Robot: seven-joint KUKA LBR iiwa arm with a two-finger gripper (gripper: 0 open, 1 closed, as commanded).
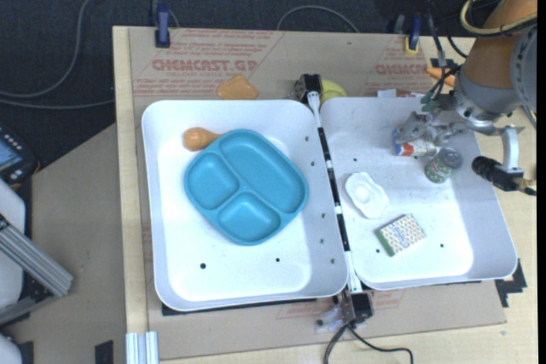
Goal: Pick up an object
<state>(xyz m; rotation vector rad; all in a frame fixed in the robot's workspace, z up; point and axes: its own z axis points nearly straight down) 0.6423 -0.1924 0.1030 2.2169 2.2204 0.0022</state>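
Note:
My gripper is down in the far part of the right bin, reaching in from the right under the orange-banded wrist. A small red and white object lies right at its tip; I cannot see whether it is gripped. A small round greenish object sits just right of that. Nearer the middle of the bin lie a white lumpy object and a green patterned block.
The left bin holds a blue divided plate and an orange drumstick-shaped toy by its far left corner. Beyond the bins, an orange piece and a yellow object rest on the board. A black clamp joins the bins.

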